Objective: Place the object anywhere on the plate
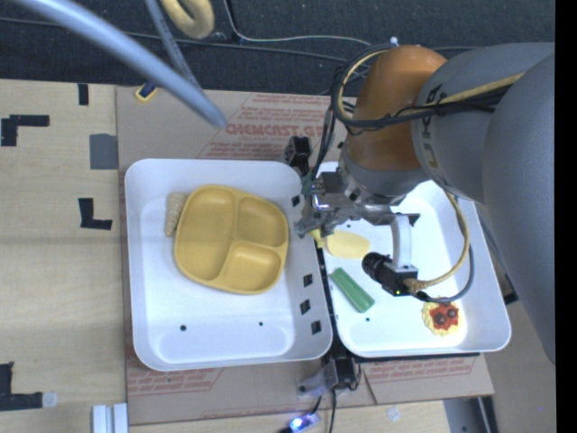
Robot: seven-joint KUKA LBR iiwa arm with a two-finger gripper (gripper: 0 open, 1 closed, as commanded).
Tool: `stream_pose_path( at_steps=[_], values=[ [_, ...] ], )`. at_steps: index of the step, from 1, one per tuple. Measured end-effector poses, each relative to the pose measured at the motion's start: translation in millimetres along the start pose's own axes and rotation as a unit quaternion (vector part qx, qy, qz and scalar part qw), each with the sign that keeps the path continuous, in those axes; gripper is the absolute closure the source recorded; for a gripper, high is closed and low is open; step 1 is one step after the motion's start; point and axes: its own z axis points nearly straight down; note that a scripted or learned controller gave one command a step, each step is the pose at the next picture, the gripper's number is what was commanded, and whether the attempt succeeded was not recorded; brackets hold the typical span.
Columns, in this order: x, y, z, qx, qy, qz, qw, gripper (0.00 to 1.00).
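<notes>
A yellow divided plate (231, 238) lies in the left bin (153, 314), partly covering a tan sponge-like piece (174, 213) at its left edge. In the right bin (478, 332) lie a pale yellow oval object (348, 244), a green bar (351, 289) and a small red and yellow toy (442, 317). My gripper (314, 216) hangs over the wall between the two bins, just left of the pale yellow object. I cannot make out anything between its fingers.
The grey arm with its orange band (397, 106) covers the upper right bin and the bench's right side. A grey pole (108, 39) slants across the top left. Cardboard (261, 124) lies under the bins.
</notes>
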Motion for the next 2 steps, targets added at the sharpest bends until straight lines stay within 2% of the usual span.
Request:
stream_pose_path(
  at_steps=[1,2],
  values=[
    [56.5,-2.4,-8.4,-0.001,0.000,-0.001,1.0000,1.00],
    [103.0,-2.0,8.0,0.000,-0.001,0.001,1.0000,1.00]
  ],
)
